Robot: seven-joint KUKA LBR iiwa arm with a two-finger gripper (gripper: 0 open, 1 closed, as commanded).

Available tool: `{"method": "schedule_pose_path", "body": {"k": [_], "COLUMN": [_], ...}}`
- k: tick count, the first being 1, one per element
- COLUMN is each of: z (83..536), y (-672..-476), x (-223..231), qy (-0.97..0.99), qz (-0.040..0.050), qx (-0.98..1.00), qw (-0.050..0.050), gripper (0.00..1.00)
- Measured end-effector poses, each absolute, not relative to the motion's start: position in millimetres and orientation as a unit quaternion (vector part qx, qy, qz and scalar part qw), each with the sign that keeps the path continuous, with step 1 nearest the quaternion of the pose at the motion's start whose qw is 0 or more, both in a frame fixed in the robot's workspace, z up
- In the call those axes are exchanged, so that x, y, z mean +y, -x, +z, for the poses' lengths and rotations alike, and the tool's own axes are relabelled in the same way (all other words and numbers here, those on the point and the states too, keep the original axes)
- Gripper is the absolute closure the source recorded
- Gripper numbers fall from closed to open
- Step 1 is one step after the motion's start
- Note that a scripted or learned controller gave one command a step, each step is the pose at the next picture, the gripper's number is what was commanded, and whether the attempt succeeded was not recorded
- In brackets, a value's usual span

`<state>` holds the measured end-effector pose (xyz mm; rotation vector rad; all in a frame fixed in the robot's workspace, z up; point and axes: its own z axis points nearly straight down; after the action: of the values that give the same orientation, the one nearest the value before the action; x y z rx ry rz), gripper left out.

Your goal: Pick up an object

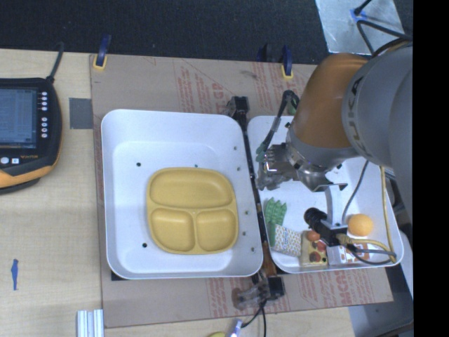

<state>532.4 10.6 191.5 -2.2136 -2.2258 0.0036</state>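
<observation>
Camera view: arm over the right bin (394, 257)
Gripper (270, 170) low at its left wall, open or closed I cannot tell; yellow divided tray (191, 209) in left bin (119, 188)

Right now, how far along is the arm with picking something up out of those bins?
Nothing looks picked up yet. The yellow divided tray lies flat in the left bin. In the right bin, the orange ball, the green piece and the small packets lie on the floor. The arm is over the right bin, hiding its end effector. The grasp and lift remain.
</observation>
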Motion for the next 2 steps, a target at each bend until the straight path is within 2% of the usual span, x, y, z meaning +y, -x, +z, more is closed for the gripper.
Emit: {"method": "schedule_pose_path", "body": {"k": [1,2], "z": [206.8,284.8], "y": [-563.2,-514.9], "x": [69.5,-13.2], "qy": [0.705,0.707], "qz": [0.0007,0.0004], "qx": [-0.709,-0.708], "qw": [0.002,0.001], "gripper": [1.0,1.0]}}
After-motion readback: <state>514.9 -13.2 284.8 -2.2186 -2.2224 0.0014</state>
